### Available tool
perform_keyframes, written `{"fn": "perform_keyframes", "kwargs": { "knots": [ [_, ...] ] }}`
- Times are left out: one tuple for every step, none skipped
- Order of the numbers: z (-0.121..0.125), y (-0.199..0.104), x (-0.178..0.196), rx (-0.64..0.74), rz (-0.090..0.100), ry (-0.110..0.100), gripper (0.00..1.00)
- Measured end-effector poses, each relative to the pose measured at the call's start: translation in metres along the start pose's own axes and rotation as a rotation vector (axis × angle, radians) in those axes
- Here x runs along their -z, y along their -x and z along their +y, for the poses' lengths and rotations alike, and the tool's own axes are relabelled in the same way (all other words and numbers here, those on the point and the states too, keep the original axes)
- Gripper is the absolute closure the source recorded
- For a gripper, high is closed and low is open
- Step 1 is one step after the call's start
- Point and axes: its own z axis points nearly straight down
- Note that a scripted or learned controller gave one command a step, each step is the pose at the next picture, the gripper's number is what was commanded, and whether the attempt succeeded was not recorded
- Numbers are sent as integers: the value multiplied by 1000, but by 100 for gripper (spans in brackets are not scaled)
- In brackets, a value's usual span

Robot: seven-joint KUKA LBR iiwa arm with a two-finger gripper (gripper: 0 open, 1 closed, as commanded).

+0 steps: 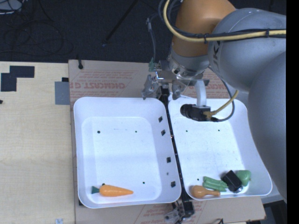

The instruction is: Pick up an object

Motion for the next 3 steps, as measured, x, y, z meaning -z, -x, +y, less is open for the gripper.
{"fn": "perform_keyframes", "kwargs": {
  "knots": [
    [-15,76,60,-12,-5,3,0],
    [-2,50,-100,-2,-3,-13,0],
    [1,112,46,-11,-6,15,0]
  ]
}}
